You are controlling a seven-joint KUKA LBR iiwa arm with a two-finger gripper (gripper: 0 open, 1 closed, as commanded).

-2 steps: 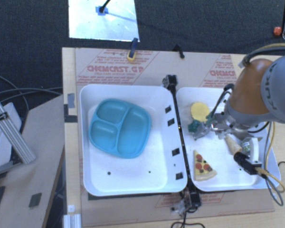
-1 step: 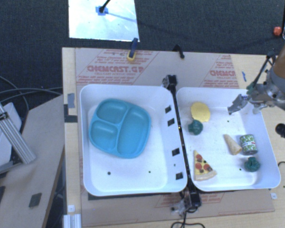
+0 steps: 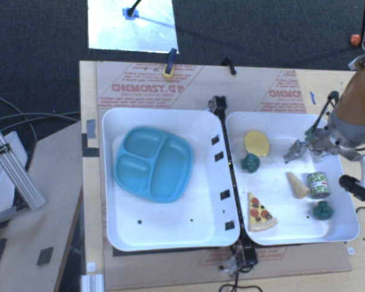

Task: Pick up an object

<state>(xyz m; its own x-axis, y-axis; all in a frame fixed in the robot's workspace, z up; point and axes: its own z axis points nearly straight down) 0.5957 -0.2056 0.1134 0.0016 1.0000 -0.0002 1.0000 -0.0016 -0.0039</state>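
Note:
The right bin (image 3: 347, 227) holds a yellow round piece (image 3: 256, 143), a dark green broccoli piece (image 3: 250, 162), a pizza slice (image 3: 259, 212), a tan cheese wedge (image 3: 298, 185), a green can (image 3: 318, 184) and a second green broccoli piece (image 3: 322, 210). My gripper (image 3: 307, 146) hangs over the upper right part of that bin, just above the cheese wedge and the can. It is open, with nothing between its fingers. The arm's orange band (image 3: 359, 99) shows at the right edge.
The left bin (image 3: 112, 163) carries a blue divided plate (image 3: 152, 163). A black hinge strip (image 3: 225, 169) runs between the bins. A yellow-and-blue clamp (image 3: 169, 66) sits on the board behind them. A black part (image 3: 356, 187) juts in at the right bin's edge.

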